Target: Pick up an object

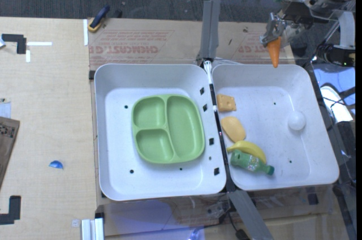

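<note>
Two-finger gripper (275, 36) hangs above the 12 o'clock rim of the right white bin (317, 174), clamped on an orange carrot-shaped toy (274, 52), tip down. Along that bin's 9 o'clock wall: yellow banana (247, 148), green bottle (250, 162). Left bin (113, 176) holds a green divided plate (168, 128).

Glossy white plastic bins (113, 120), matt green plastic divided plate (168, 129), pale smooth wood bench (45, 103), brown cardboard sheet (141, 43)
</note>
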Motion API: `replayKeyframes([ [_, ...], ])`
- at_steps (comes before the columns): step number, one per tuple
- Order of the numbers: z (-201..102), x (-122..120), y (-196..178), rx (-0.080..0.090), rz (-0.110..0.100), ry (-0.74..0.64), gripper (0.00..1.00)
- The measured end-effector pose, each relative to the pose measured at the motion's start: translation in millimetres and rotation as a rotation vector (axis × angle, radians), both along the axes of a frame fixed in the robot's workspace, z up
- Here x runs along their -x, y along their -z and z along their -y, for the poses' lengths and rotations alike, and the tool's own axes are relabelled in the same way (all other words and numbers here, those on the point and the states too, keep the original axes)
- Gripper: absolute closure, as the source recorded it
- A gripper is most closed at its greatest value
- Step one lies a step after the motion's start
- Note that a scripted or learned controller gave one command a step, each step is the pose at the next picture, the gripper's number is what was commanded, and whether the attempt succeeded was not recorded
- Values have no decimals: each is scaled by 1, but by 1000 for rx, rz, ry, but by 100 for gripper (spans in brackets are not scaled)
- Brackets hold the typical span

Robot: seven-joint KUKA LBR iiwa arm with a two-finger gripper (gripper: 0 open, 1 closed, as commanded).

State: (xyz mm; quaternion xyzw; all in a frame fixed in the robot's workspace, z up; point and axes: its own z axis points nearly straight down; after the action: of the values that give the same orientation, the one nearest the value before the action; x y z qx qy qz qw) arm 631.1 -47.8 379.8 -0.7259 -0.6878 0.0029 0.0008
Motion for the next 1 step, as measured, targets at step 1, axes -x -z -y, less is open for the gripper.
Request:
replayKeyframes([
  [1, -14, -8, -59, 0, 0, -99, 100],
])
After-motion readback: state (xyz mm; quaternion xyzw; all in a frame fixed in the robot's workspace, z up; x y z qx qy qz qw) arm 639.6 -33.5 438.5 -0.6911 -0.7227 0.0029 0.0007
